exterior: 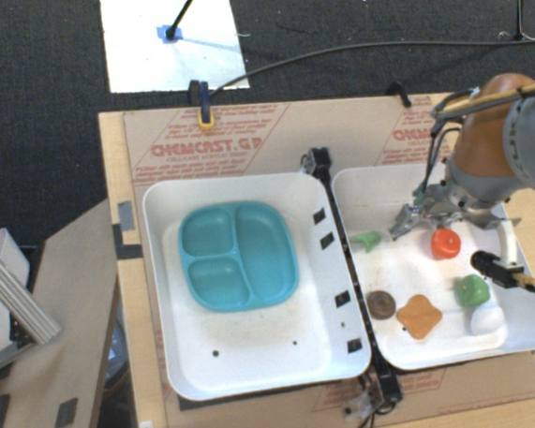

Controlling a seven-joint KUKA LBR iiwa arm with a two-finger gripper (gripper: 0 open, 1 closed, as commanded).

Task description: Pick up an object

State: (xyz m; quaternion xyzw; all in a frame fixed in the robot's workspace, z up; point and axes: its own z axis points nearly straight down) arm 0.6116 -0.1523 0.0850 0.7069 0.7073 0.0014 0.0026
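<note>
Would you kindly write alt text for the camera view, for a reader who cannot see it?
A grey robot arm reaches from the right, its gripper over the right bin, near a red object, with green, white, orange and brown pieces closer to the front. The left bin holds a teal divided plate.

You see the left bin (174, 264) on a brown board (241, 136) with red print. Inside this bin lies a teal divided plate (239, 255), closer to the bin's far wall. Behind the bin, at the board's far edge, stands a yellow clamp (203, 109). Further behind, a white sheet (171, 39) lies on the dark floor.
</note>
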